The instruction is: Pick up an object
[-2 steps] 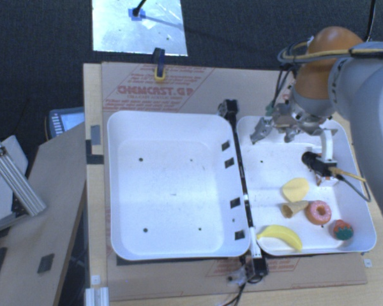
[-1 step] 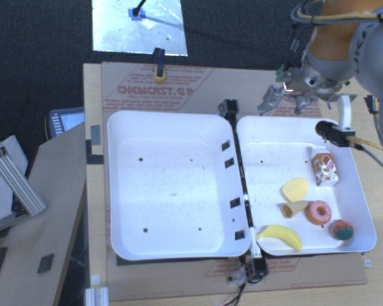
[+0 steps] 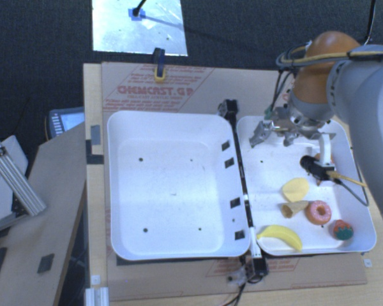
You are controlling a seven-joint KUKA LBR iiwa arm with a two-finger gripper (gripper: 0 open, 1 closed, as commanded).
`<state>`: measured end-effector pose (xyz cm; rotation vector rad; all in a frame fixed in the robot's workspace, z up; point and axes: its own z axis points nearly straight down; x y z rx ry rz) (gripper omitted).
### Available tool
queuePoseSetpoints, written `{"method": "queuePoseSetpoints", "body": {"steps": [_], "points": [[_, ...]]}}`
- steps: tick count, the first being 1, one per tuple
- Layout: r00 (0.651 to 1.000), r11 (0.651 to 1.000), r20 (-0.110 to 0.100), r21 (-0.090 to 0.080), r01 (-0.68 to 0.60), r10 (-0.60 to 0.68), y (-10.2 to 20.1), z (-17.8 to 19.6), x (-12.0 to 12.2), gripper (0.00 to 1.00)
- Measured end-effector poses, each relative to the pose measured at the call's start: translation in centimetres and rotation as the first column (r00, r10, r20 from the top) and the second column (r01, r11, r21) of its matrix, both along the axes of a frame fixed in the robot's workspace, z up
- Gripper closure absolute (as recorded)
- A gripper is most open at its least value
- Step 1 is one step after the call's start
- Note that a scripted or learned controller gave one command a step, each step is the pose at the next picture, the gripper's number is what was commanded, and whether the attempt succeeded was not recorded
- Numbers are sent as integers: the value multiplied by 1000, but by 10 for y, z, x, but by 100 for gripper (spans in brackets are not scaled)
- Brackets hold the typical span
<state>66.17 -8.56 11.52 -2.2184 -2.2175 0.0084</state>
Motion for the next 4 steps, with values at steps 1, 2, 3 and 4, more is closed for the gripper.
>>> {"method": "queuePoseSetpoints", "body": {"steps": [1,2,3,4], "points": [[1000,1000,19,-1,-6,6,17,113,9,0],[1000,1000,4,0,-1,1,2,29,6,0],[1000,1000,20,1,-9,9,40,127,9,0],[1000,1000,5,0,-5,5,41,66,4,0]]}}
